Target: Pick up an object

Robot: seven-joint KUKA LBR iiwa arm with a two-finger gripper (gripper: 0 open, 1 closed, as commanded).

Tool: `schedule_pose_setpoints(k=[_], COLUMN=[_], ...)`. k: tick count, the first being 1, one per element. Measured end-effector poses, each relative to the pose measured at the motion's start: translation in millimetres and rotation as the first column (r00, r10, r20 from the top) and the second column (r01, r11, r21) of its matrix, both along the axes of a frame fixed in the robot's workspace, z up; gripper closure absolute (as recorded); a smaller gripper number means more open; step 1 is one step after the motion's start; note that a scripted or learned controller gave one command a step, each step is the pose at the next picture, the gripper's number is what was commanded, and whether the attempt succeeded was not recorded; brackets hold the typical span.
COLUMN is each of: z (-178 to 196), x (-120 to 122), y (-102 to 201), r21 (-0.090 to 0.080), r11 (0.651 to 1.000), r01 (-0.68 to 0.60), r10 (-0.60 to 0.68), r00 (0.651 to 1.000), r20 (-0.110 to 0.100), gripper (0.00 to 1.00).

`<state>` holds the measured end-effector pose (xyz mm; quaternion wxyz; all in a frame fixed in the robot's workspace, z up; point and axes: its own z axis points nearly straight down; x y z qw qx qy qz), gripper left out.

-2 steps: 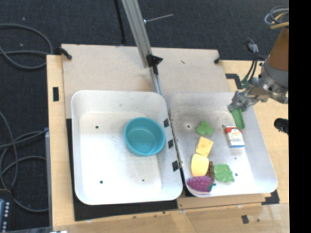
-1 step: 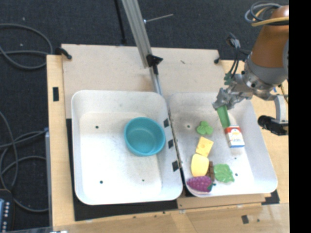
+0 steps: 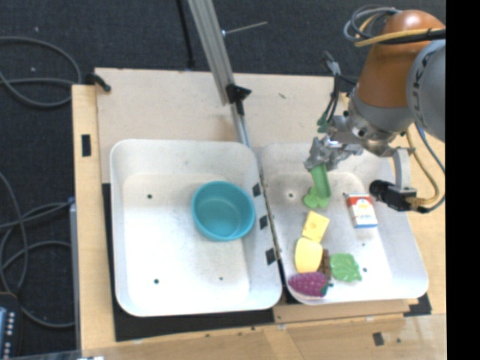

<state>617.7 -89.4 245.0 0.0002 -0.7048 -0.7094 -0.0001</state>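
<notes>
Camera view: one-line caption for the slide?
KUKA arm's gripper over the right bin, a green object hanging from its jaws; blue bowl in the left bin.

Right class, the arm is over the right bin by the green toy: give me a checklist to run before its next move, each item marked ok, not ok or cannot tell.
1. Gripper above the green toy: ok, it sits right at the toy's top end.
2. Toy actually between the fingers: cannot tell, the wrist hides them.
3. Toy lifted off the right bin: cannot tell, its lower end looks close to the floor.
4. Neighbours apart from the toy: ok, the yellow block and the small box lie separate.
5. Left bin has room for a drop: ok, the blue bowl sits near the middle with bare floor around.
</notes>
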Motion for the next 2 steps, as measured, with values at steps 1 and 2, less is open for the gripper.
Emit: schedule_pose_setpoints(k=[1, 2], z=[-10.6, -16.5], x=[-0.9, 5.3], y=[51.0, 108.1], r21=[0.000, 0.000], r11=[1.000, 1.000], r01=[0.000, -0.001], r10=[0.000, 0.001], r00=[1.000, 1.000], r20=[-0.001, 0.001], gripper=[1.00, 1.00])
